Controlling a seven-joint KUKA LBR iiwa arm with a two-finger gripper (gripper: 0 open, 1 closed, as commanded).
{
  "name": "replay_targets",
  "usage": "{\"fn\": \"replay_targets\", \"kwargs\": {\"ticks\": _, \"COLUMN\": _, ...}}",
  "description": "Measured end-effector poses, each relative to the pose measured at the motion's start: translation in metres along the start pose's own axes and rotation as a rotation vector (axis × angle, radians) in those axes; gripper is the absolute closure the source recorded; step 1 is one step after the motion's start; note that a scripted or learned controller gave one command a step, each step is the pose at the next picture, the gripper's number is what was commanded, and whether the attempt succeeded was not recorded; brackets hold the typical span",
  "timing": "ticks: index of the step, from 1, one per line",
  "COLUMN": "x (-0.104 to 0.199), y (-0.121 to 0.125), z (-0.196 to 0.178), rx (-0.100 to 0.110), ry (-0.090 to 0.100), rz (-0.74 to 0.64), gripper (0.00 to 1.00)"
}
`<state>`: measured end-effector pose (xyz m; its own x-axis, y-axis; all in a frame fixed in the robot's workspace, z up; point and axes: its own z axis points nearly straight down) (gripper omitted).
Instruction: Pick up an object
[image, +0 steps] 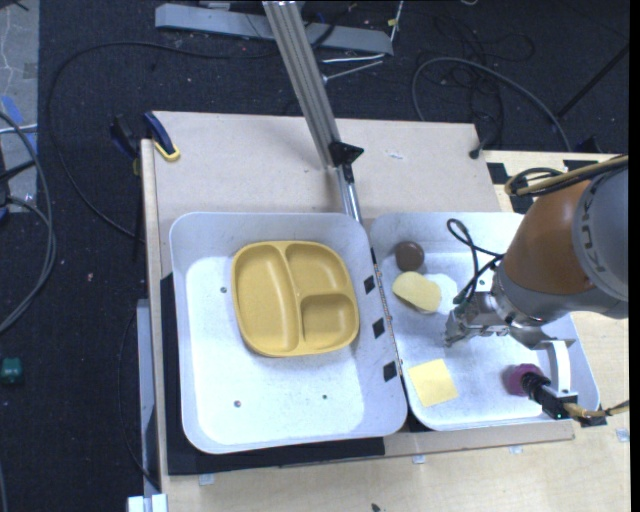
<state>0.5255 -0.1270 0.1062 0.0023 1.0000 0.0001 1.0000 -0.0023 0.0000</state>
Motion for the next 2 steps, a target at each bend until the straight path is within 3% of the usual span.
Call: {"fn": "replay_targets", "kwargs": {"ticks": 2, "x": -0.006, "y": 0.003, "z": -0.106, "rx": -0.005, "ry": -0.002, "rz": -0.005, "gripper": 1.0}}
